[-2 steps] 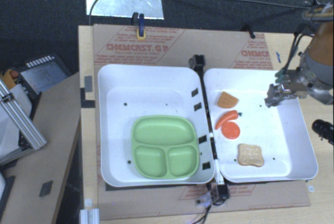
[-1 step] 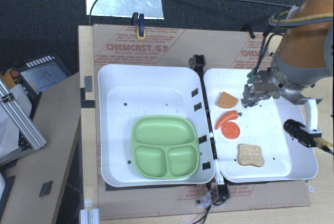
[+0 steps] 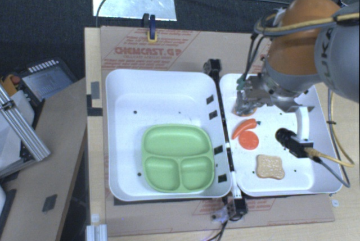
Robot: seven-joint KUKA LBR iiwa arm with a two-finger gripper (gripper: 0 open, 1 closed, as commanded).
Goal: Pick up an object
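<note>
- Gripper (image 3: 246,104) low in right bin (image 3: 323,178); finger state unclear, can't tell.
- Orange carrot (image 3: 243,125) just below it, red disc (image 3: 249,140) touching: may nudge both, miss grasp.

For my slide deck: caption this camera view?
Claw poised above orange toy food in right bin; green tray in left bin.

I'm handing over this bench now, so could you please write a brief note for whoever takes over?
End effector: low over the right bin, just above the carrot slices; grip state unclear.
Things: carrot slices and cracker lie in the right bin; green divided plate sits in the left bin.
Done: nothing seen lifted.
Left: grasp an object and raise it.
</note>
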